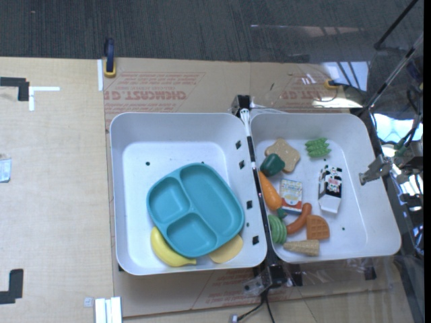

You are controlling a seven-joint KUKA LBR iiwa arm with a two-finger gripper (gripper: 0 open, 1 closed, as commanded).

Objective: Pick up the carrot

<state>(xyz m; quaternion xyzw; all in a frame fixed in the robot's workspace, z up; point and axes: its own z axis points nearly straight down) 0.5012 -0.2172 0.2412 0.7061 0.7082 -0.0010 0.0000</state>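
Observation:
The carrot is a short orange cone lying in the right bin, close to that bin's left wall. It runs diagonally, and a dark green piece touches its upper end. Its lower end rests against a small printed box and a green striped vegetable. Its upper side is uncovered.
The right bin also holds a bread slice, a green leafy piece, a cow-patterned carton, a red sausage, an orange wedge and a beige piece. In the left bin, a teal divided plate lies over a banana.

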